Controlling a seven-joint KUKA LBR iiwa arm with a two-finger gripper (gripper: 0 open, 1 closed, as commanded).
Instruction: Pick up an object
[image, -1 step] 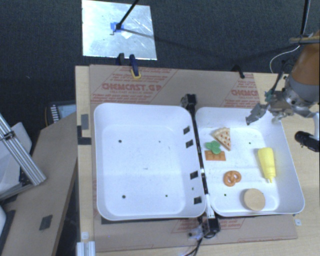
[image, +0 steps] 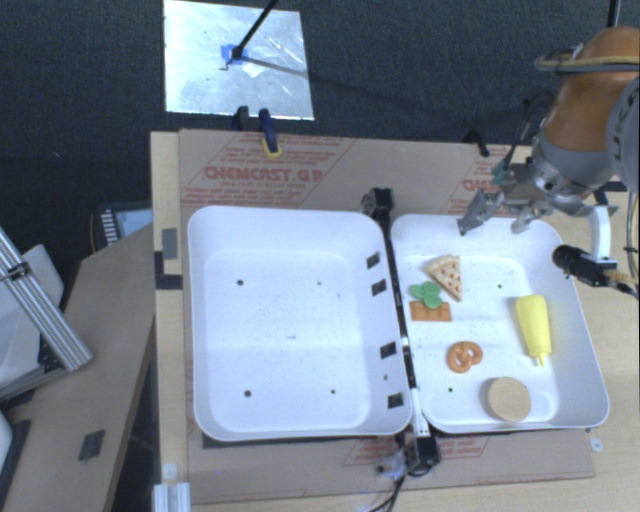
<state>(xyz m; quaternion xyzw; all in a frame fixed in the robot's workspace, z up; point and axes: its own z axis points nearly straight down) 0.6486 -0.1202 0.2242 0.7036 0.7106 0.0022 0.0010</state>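
Five items sat in right bin (image: 585, 400): waffle wedge (image: 445, 275), green-orange piece (image: 430, 302), pretzel (image: 464, 356), yellow bottle (image: 534, 326), tan disc (image: 509, 398). Tool (image: 497, 219) hung spread wide, carrying nothing, over bin's far edge. Judged: pick not started, descent and grasp left.

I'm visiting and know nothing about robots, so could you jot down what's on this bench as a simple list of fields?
arm: grey and orange, reaching in from the right
gripper: open, above the right bin's far edge, holding nothing
right bin: waffle wedge, green-and-orange toy, pretzel, yellow bottle, tan round disc
left bin: beside it, white
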